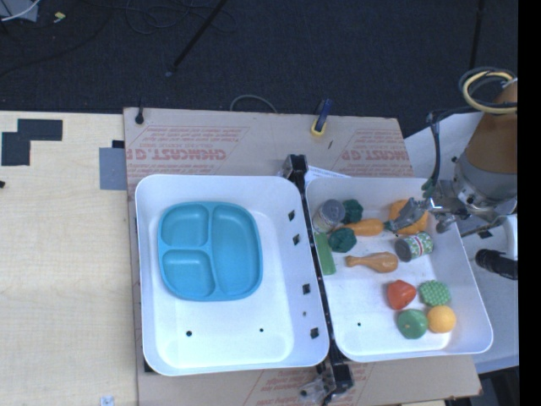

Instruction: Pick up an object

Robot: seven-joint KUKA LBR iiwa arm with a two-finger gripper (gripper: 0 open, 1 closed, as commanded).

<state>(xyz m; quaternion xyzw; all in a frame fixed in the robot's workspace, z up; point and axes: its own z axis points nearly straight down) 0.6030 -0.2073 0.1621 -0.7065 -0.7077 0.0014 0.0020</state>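
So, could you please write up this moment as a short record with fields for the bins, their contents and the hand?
left bin: holds a blue divided plate
right bin: holds small toy foods, among them a red piece, a tan drumstick shape, an orange ball and a green stick
hand: low over the right bin's far right part, beside an orange piece and a small can
held object: cannot tell
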